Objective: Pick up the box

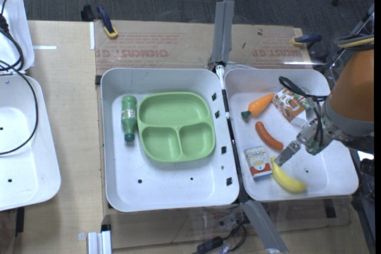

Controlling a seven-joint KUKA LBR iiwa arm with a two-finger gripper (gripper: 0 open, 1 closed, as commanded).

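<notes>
In the right bin (339,181) a small yellow and red box (258,162) lies flat near the front left corner. A brown and white carton (290,106) lies toward the back of the same bin. My gripper (287,154) reaches in from the right and hangs low over the bin floor. It sits just right of the small box and just above the banana (289,179). Nothing shows in its grasp.
An orange carrot (260,104) and a red sausage (269,135) lie in the right bin's left half. The left bin (113,175) holds a green divided plate (177,126) and a green bottle (128,118). A grey divider (223,33) stands behind the bins.
</notes>
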